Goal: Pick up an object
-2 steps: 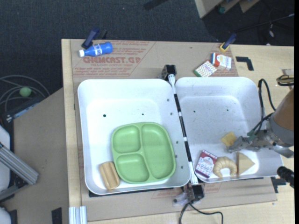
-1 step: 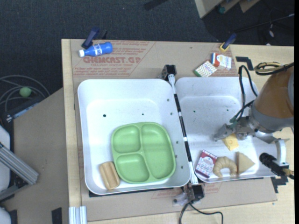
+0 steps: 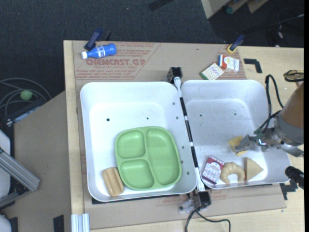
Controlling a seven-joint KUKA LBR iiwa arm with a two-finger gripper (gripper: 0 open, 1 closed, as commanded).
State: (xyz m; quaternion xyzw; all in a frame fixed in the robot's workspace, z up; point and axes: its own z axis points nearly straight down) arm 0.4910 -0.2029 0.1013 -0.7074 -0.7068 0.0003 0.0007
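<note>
Nearest us in the right bin (image 3: 217, 88) sit a croissant (image 3: 232, 171) and a red packet (image 3: 211, 169). The gripper (image 3: 247, 142) (can't tell its grip state) is touching a yellow chunk (image 3: 236, 144) just to its left, so we'd say that's the pick.

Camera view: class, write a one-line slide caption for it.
Gripper reaches a yellow piece in the right bin; green plate sits in the left bin.

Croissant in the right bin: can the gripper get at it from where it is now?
Probably yes. The croissant lies uncovered, just below the gripper. A red packet and a wedge sit tight on either side, so finger room looks narrow.
</note>
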